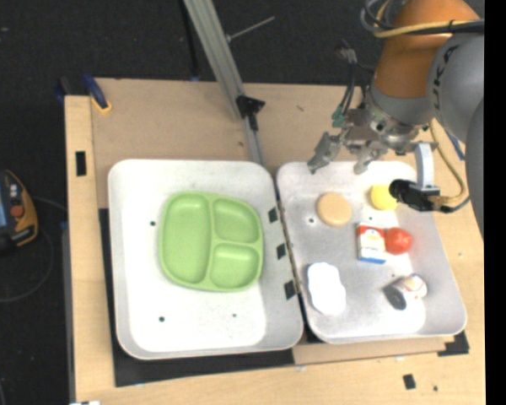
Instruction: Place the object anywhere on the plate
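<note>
At the near end of the right bin, a small grey-and-white object and a flat white piece are seen lying apart from each other on the bin floor. A little farther in, a red-and-white carton is found touching a red ball on its right, and beyond these a tan disc and a yellow ball lie near each other. The green plate, divided into three compartments, rests in the left bin with nothing on it. At the far edge of the right bin the pincer is held above the rim, its fingers spread and nothing caught between them. The step in hand is judged to be the approach before a pick, since no object has been lifted and the plate is bare. Which object is meant cannot be told from the task; the tan disc and the yellow ball lie closest, just on the near side of the pincer. For the next move, the pincer would need to be brought nearer and lowered over one object, pressed together on it, then carried left across the gap between the bins to the plate. The desk lies beyond.
</note>
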Motion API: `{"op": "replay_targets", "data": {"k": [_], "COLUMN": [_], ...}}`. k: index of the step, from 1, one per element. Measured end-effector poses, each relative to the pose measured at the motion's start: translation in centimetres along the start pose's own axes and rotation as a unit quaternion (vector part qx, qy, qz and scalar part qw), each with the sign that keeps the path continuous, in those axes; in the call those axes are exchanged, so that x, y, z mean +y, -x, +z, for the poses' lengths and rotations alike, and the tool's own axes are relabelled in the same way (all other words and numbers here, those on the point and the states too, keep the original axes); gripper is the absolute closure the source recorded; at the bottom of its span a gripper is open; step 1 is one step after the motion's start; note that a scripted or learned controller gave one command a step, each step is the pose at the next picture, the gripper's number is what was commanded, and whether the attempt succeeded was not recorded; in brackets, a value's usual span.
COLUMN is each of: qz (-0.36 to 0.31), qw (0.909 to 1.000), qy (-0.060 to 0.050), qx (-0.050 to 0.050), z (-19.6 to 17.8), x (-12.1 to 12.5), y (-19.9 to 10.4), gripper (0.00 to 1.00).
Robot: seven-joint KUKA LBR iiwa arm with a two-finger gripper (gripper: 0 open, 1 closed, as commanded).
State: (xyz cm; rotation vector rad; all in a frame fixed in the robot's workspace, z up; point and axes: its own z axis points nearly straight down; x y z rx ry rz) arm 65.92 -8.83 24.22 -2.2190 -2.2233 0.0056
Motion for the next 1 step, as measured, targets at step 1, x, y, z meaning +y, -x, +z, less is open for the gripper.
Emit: {"op": "replay_targets", "data": {"k": [1], "qz": [0.001], "qw": [1.0], "qy": [0.0], "qx": [0.0], "z": [4.27], "x": [-0.33], "y": [0.03], "gripper": [0.0]}}
